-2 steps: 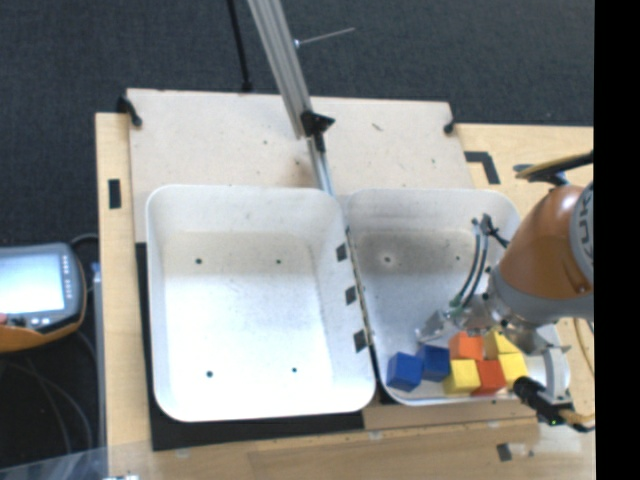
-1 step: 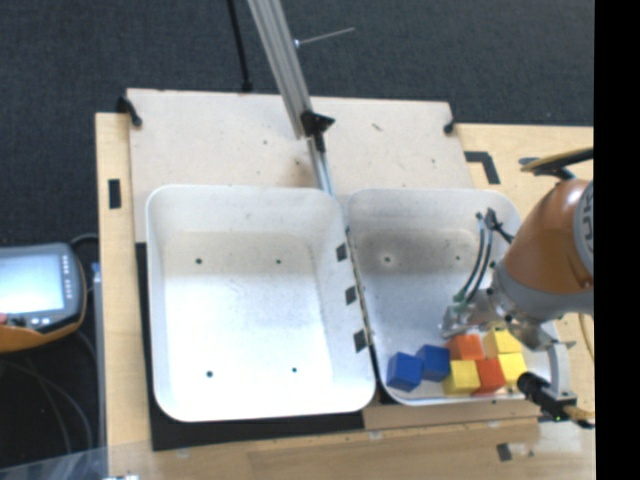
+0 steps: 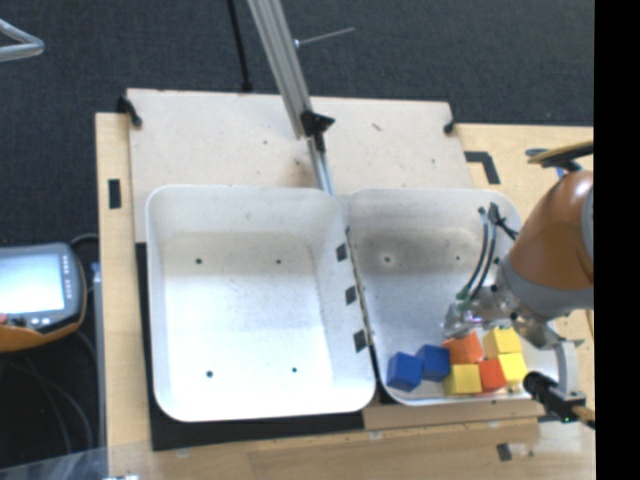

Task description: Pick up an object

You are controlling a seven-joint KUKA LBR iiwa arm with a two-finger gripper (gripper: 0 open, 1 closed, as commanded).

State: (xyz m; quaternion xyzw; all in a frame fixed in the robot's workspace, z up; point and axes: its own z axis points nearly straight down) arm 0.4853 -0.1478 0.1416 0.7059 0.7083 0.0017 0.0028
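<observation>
**Arm parked over the block pile in the right bin**

Biggest thing first: the bench (image 3: 280,138), a pale board carrying two shallow white bins side by side. The left bin (image 3: 165,298) has just a few dark specks on its floor. The right bin (image 3: 420,228) holds all the blocks, bunched in its near corner.

The arm (image 3: 555,243) comes in from the right, grey with that orange band, and its wrist hangs over the right bin's near-right area. The gripper (image 3: 470,320) sits low, right at the top edge of the block pile. Honestly can't tell if its jaws are open or closed, the wrist and cables hide too much.

The blocks: an orange block (image 3: 466,348) directly under the gripper, seemingly touching it or just about. Beside it a yellow block (image 3: 506,342), a red block (image 3: 491,373), another yellow one (image 3: 464,379), then two blue blocks (image 3: 405,370) toward the left, clear of the gripper.
</observation>
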